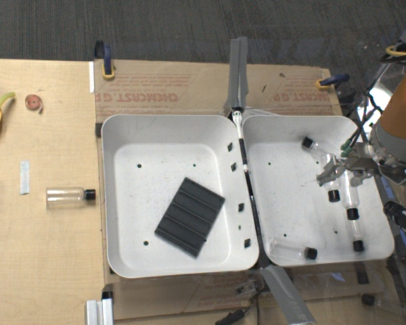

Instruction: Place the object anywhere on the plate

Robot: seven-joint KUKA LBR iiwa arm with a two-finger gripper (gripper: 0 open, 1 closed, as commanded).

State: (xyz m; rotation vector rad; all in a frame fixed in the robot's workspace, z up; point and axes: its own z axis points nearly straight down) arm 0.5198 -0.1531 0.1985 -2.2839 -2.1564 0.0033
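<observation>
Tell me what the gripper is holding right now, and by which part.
Cannot be told. The gripper is low in the right bin among clear vials with black caps, right above one vial, but no hold is visible.

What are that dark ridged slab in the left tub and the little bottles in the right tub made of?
The slab looks like matte black rubber or plastic: dull, no shine, with parallel ridges across it. The bottles in the right tub seem to be clear plastic or glass with black caps; the white floor shows through them. The left tub looks like smooth white plastic.
</observation>
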